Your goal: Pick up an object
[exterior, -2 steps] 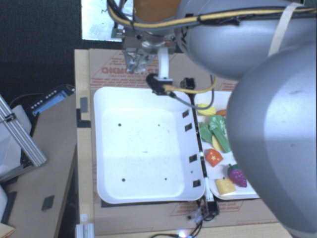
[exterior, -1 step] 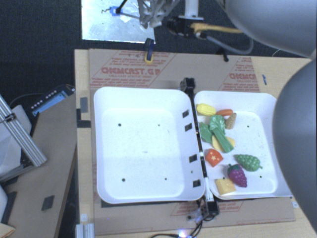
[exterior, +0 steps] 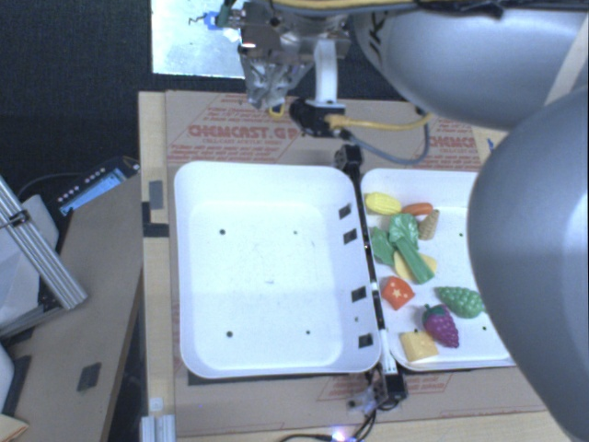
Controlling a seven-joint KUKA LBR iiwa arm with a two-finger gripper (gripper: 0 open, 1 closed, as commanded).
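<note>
A fixed camera looks down at a slant on a bench with two shallow white bins side by side on brown cardboard.

The left bin (exterior: 262, 279) holds nothing I can make out beyond a few small dark dots on its floor. The right bin (exterior: 457, 190) holds a cluster of toy foods near its left wall: a yellow corn cob (exterior: 383, 204) at the top, an orange carrot (exterior: 419, 209) just beside it, a green broccoli (exterior: 405, 244) lying with its stalk running down and to the right, a red pepper piece (exterior: 397, 291), a green bumpy piece (exterior: 459, 300), a purple grape bunch (exterior: 442, 325) and a yellow cheese wedge (exterior: 419, 345) nearest the front edge.

The grey arm (exterior: 515, 109) fills the upper right and covers part of the right bin. Its gripper (exterior: 270, 88) hangs beyond the far edge of the bins, above the cardboard and roughly over the left bin's back rim. It is small and blurred here; whether it is spread or closed I cannot tell, and nothing is visibly held in it.

The relation that matters: every toy lies toward the viewer and to the right of the gripper, across the dividing wall. The corn cob looks nearest to it, the cheese wedge farthest. A pick probably calls for travel over the right bin, then a descent.
</note>
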